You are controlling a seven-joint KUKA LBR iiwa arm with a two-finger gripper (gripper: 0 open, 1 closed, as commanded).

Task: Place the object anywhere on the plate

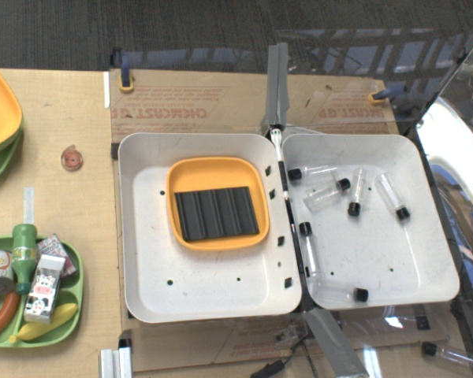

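1. Green tray point(67, 321) of toy food sits nearest, on the counter point(63, 203).
2. Clear vials point(392, 194) lie scattered in the right bin point(426, 282); orange plate point(217, 172) sits in the left bin point(142, 290).
3. State of the fingers: cannot tell.
4. Judgement: grasp an isolated vial mid-body and release it low over the plate centre.

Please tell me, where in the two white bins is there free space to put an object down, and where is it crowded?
Left bin: the orange plate carries a dark ridged block, leaving only its rim free; bare floor lies in front of the plate and along its left side. Right bin: clear tubes with black caps crowd the back half; the front floor is mostly bare, except one black cap.
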